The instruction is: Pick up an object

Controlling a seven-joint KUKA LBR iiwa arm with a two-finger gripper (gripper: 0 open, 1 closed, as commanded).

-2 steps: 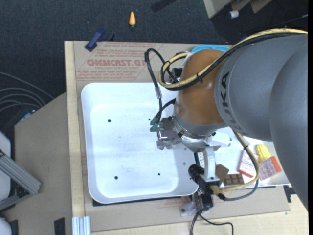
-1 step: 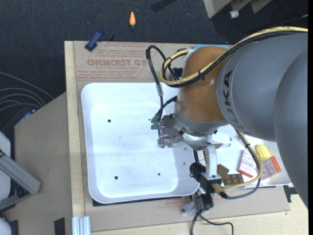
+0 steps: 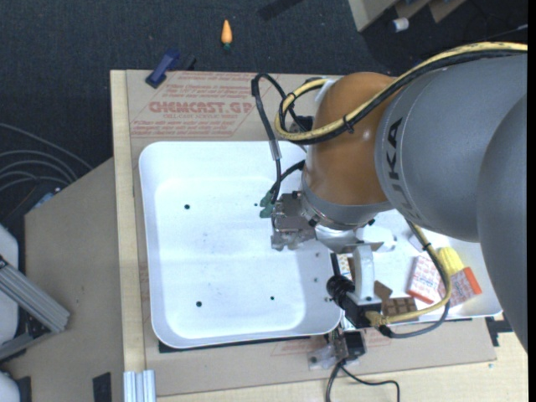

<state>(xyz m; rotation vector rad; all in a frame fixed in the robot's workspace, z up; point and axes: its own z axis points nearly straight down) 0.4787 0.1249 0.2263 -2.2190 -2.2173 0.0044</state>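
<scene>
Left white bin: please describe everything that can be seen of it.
The left white bin is a shallow tray, seemingly of smooth white plastic, with rounded corners and a low raised rim. A few small dark dots mark its floor, with faint grey smudges between them. It lies flat on a pale board printed in red. The gripper hangs over its right side, and the arm hides part of that rim.

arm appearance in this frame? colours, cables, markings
Bulky grey arm with black lettering on its side and a rounded orange band above the wrist. A yellow cable loops over the band; a thin black cable runs down to the end effector, a small grey metal assembly.
</scene>
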